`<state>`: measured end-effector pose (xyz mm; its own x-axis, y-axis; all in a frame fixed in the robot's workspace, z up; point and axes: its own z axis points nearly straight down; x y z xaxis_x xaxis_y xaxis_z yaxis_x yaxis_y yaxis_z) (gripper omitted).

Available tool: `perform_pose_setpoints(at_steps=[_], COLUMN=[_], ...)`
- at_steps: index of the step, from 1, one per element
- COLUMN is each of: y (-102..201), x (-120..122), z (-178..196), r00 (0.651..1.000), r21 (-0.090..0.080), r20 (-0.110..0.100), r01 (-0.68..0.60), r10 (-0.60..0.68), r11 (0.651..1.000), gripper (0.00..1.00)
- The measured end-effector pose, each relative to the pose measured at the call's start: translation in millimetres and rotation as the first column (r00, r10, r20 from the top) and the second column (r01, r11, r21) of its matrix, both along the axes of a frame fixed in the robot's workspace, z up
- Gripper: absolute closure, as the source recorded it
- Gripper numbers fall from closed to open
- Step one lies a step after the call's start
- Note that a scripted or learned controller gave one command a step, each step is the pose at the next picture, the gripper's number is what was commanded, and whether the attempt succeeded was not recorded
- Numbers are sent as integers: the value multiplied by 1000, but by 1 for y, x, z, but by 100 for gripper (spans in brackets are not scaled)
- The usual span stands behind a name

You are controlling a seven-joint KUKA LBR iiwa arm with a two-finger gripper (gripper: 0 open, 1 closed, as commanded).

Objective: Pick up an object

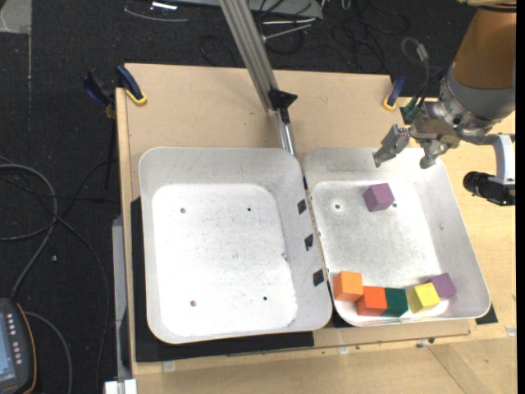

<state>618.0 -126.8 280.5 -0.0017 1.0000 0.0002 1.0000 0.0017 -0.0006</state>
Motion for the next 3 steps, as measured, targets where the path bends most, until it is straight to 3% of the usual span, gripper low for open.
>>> perform_pose_setpoints(at_steps=[1, 2, 3], y=[-14, -95, -54], x=[26, 54, 22], z=[-155, -185, -185], r00=[1000, 1000, 1000], r21=[-9, -2, 0], r20=[27, 4, -2], r01=[1, 6, -1], r10=[-1, -6, 1], r11=[1000, 1000, 1000], gripper=[0, 0, 0])
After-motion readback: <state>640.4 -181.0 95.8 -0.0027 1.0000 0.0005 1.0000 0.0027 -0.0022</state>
